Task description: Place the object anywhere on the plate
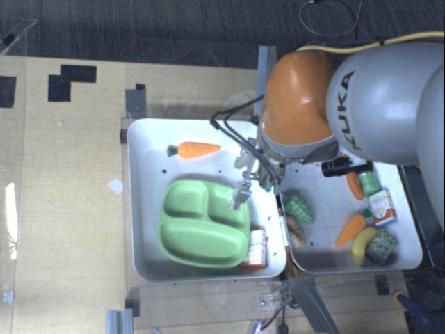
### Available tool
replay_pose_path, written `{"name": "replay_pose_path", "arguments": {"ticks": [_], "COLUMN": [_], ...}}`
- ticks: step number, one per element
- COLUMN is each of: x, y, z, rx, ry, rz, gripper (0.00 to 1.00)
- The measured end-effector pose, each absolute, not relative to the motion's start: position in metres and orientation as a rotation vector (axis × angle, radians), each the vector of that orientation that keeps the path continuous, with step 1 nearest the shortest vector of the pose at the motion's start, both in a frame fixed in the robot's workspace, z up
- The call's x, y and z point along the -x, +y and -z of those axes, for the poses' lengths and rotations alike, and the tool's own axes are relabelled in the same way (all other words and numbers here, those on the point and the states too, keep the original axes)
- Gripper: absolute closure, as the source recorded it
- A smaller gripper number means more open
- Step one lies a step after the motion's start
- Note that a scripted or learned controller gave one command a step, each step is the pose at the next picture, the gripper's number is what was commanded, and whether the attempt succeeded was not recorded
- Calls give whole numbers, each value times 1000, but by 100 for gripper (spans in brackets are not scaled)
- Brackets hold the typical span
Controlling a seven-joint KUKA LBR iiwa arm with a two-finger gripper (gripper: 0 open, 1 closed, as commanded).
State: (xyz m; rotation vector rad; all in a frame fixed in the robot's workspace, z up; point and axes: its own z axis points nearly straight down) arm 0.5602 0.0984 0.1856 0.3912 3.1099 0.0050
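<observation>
A: Where do you stand?

B: Your gripper (pixel 243 190) hangs over the upper right corner of the green plate (pixel 201 232) in the left bin (pixel 142 186). I cannot tell whether it is spread or pinching anything; nothing plainly shows in it.

A: And the object?

B: Likely the carrot (pixel 197 149), lying in the left bin near its far wall, apart from the plate. You'd want to come down over its thick middle, close across its width, then lift well above the plate's rim before setting it down.

A: Anything hidden?

B: The arm (pixel 334 103) covers the bins' shared edge. A packet (pixel 257 248) beside the plate is partly cut off.
</observation>
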Motion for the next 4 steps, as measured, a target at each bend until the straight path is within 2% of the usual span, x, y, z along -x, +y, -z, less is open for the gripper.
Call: {"name": "replay_pose_path", "arguments": {"ticks": [1,2,3,4], "x": [-562,-488,-490,-488], "y": [100,31,29,110], "z": [-198,-186,-186,-185], "rx": [-389,-619,-110,67], "ry": [3102,3074,3132,3133], "rz": [-11,-4,-3,-5], "gripper": [100,100,100,100]}}
